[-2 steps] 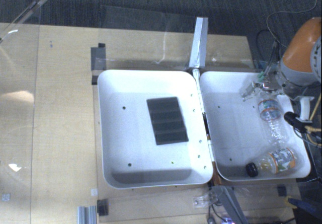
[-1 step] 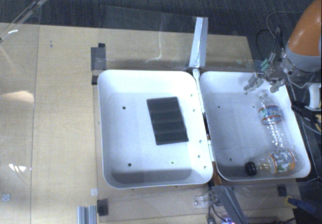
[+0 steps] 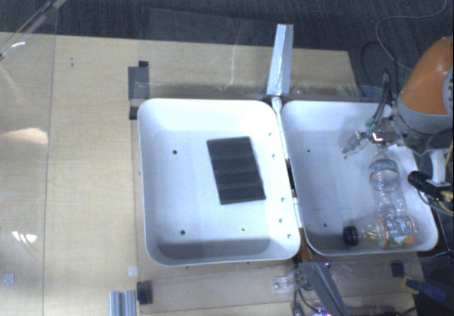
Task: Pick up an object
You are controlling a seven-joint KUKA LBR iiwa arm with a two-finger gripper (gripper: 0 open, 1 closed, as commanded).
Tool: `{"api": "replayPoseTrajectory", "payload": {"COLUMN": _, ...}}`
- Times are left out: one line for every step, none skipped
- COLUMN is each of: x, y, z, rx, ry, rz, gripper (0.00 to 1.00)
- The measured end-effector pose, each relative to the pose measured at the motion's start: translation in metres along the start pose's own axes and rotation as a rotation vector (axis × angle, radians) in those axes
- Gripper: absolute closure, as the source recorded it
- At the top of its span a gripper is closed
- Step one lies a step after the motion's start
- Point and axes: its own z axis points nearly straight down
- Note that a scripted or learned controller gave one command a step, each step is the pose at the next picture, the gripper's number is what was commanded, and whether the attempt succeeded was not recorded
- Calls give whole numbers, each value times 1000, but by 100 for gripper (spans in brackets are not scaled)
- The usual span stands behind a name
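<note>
A flat black ribbed pad [image 3: 236, 170] lies in the middle of the left bin [image 3: 159, 165]. In the right bin [image 3: 319, 165] there are two clear plastic bottles. One bottle [image 3: 386, 181] lies near the right wall. The other [image 3: 379, 232], with a black cap and an orange label, lies along the front wall. My gripper [image 3: 360, 140] hangs over the back right part of the right bin, just above and left of the first bottle. Nothing shows in its grasp.
The arm's orange band [image 3: 429, 87] and grey wrist stand over the right bin's back right corner. A metal upright [image 3: 280, 59] rises behind the seam between the bins. Cables [image 3: 433, 190] run along the right bin's right side.
</note>
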Motion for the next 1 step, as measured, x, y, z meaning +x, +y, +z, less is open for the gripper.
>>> {"api": "replayPoseTrajectory", "payload": {"x": -2, "y": -17, "z": 19, "rx": 7, "ry": 3, "rz": 229, "gripper": 0}}
